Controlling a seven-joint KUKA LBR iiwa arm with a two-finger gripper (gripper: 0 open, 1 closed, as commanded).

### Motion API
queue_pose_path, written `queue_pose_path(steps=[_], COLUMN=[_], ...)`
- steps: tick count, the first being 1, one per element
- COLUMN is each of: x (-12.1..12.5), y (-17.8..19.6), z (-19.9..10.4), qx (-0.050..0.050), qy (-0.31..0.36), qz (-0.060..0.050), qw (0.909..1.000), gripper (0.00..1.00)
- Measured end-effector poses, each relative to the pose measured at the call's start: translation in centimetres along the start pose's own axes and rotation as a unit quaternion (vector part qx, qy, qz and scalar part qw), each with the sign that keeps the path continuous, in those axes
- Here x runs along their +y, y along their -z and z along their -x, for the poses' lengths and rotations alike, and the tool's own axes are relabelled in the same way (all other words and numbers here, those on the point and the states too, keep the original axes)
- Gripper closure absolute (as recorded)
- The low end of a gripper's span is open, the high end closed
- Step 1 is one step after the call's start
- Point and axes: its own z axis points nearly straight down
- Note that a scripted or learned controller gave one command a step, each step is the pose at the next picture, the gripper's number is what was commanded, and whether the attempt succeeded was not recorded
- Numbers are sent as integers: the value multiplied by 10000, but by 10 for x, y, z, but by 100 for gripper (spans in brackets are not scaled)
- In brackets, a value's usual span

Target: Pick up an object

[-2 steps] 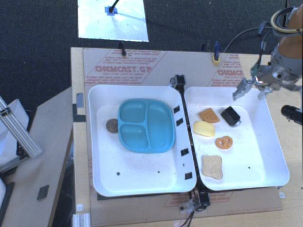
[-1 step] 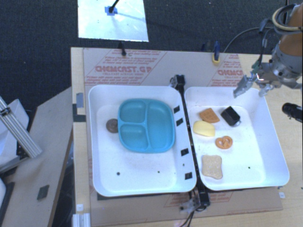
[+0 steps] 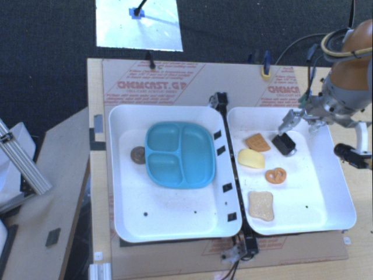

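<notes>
Gripper (image 3: pixel 298 124) hovers just right of the orange cracker (image 3: pixel 257 142); whether it is open or closed cannot be determined. Cracker judged light, rigid, flat and thin; grasp across opposite edges.

Setting: robotics lab. Evidence: industrial arm (image 3: pixel 348 69) at 2 o'clock. Wooden bench (image 3: pixel 70 156) carries two white bins (image 3: pixel 169 214) at centre, set on a sheet (image 3: pixel 151 85) printed CHEMCAST GP. Aluminium extrusion (image 3: pixel 26 168) at 9 o'clock. Loose cable (image 3: pixel 294 42) at 1 o'clock. Dark carpet (image 3: pixel 46 28) from 10 to 12 o'clock.
</notes>
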Motion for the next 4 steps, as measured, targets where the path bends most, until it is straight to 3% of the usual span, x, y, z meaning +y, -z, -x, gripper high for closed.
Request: queue_pose_path(steps=[2, 3, 4], x=[0, 2, 0], y=[-83, -70, -25], z=[-3, -2, -2], qx=[-2, -10, -8], qy=[-4, -5, 5], qz=[10, 41, 42], qw=[10000, 10000, 10000], gripper=[0, 100, 100])
